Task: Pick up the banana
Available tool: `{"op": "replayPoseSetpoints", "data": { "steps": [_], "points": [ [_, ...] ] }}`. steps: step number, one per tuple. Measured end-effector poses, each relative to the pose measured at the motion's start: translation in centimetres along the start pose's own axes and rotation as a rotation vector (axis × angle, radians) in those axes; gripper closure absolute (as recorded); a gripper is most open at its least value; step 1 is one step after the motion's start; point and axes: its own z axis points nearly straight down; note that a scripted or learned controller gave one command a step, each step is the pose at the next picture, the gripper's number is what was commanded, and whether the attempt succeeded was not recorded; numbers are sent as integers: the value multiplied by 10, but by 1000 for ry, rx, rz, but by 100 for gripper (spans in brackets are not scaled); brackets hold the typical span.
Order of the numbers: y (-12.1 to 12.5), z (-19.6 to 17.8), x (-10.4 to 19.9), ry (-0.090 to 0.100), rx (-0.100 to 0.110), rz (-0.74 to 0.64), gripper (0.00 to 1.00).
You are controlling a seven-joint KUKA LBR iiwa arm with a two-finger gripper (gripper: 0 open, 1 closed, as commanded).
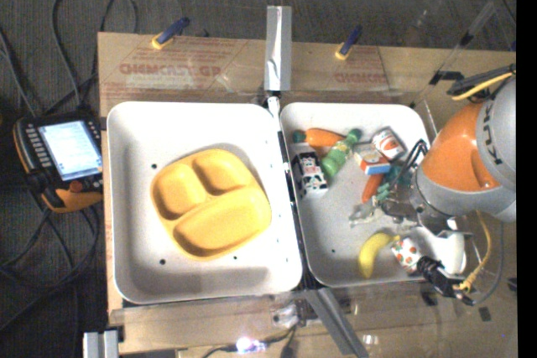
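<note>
where the tool [379, 210] hangs (nothing gripped), banana [372, 252] just below

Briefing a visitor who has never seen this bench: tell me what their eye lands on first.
The big yellow divided tray in the left bin stands out first. Next comes the arm's orange band at the right, above the right bin. Near that bin's front lies the banana, apart from the cluster of small items toward the back.
</note>
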Motion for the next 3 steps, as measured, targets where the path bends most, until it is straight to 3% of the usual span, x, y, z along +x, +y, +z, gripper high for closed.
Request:
{"op": "replayPoseSetpoints", "data": {
  "steps": [1,2,3],
  "points": [
    [-1,9,5,0,-1,80,0],
    [-1,0,5,1,1,80,100],
    [-1,0,5,1,1,80,0]
  ]
}}
